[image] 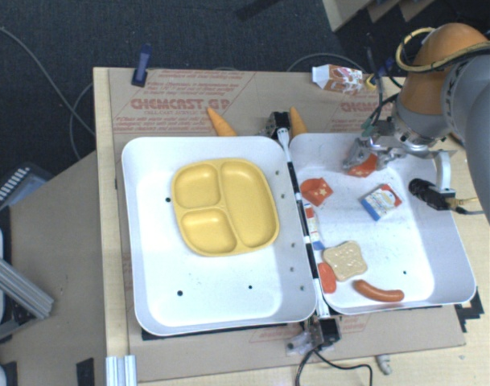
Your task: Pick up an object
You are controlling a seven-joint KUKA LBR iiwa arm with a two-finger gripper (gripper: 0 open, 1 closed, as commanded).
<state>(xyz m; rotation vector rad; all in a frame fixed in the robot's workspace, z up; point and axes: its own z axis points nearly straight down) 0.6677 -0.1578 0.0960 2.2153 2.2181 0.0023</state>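
The right bin (438, 248) holds several toy foods. A red piece (315, 190) lies near its left wall and a blue-and-white carton (380, 201) sits mid-bin. At the front are a bread slice (345, 259), a small red piece (327, 277) and a sausage (379, 292). My gripper (371, 154) is low over the bin's back part. It sits directly over a red-orange piece (362, 168) that shows just under its tip. Whether that piece is gripped is hidden by the wrist.
The left bin (148, 240) bears a yellow divided plate (224, 206). Two orange carrots (220, 123) (297, 121) lie on the bench behind the bins, with a wrapper (339, 76) and a blue item (141, 65) farther back. A black part (432, 193) juts over the right bin's right side.
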